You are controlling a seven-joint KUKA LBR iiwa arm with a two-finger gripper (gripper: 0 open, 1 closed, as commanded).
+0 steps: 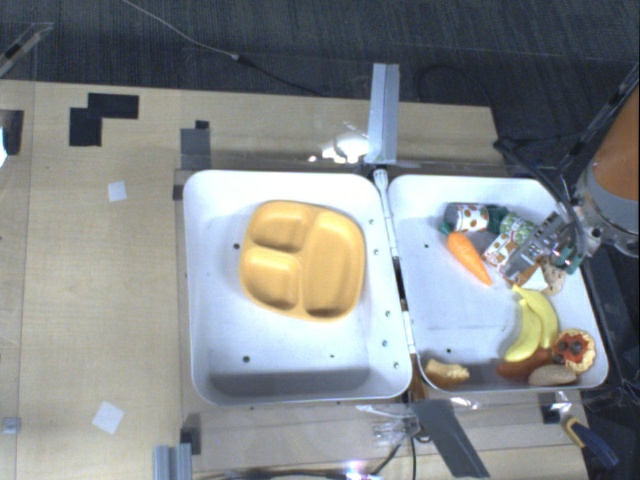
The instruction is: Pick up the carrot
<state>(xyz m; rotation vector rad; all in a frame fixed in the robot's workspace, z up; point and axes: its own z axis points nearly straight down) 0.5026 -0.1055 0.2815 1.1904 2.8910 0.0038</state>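
Bench: a light wood top with two white bins side by side, and dark floor behind.
Left bin (215, 298): it holds a yellow plate (303, 259) with three parts.
Right bin (440, 318): it holds the carrot (468, 256), a banana (531, 325), small packets (495, 230) and other play food.
Carrot: it lies tilted in the upper middle of the right bin, with its top touching the packets.
Gripper (545, 251): it sits low at the right side of that bin, over the packets. I cannot tell if it is open or closed.
Carrot and gripper: the carrot is to the left of the gripper, near it but not in it.
Could go wrong: the gripper could grab a packet by mistake, because the packets lie between it and the carrot.
Could also go wrong: the carrot is round and may roll away if pushed.
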